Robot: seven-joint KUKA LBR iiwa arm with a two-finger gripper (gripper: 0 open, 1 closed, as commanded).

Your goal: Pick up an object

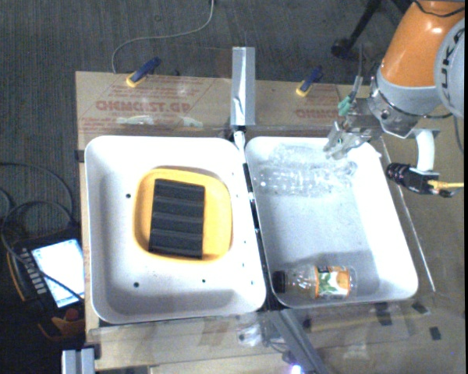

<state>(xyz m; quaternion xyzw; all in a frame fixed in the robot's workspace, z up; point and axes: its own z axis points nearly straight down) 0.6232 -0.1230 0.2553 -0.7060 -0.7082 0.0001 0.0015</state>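
A metal divider post (242,92) stands upright at the far edge of the bench, on the seam between the two bins. Under and behind the post lies a brown cardboard sheet (160,104) with faded red print. Left of the post, a blue-and-yellow clamp (143,71) grips the sheet's far edge; right of the post, a second clamp (310,79) does the same. Far left of the post and nearer the camera, a lit tablet (56,269) lies on the dark carpet (54,22) among black cables (15,201).
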